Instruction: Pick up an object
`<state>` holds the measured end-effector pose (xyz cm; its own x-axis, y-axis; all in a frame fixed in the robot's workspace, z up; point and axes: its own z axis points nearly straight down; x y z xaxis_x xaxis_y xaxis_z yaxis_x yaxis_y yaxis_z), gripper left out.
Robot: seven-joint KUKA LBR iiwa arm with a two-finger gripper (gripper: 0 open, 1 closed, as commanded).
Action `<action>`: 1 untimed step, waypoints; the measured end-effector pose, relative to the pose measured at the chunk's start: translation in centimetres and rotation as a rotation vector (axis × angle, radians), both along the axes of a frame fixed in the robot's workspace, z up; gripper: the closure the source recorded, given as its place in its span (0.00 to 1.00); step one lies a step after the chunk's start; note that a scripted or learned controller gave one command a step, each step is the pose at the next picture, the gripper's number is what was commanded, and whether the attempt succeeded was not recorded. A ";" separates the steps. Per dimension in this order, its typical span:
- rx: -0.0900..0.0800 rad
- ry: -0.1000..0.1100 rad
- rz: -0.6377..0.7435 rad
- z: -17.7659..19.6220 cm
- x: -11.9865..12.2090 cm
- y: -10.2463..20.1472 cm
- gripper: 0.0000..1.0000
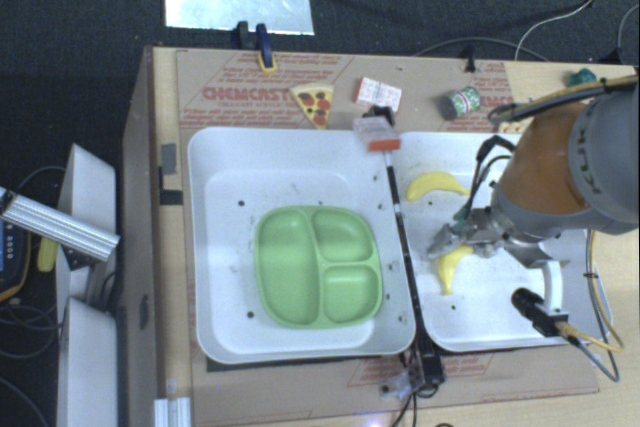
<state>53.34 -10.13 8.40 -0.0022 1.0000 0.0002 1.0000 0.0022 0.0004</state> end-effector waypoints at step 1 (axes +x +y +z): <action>0.000 -0.002 0.000 1.0 0.1 0.0 1.00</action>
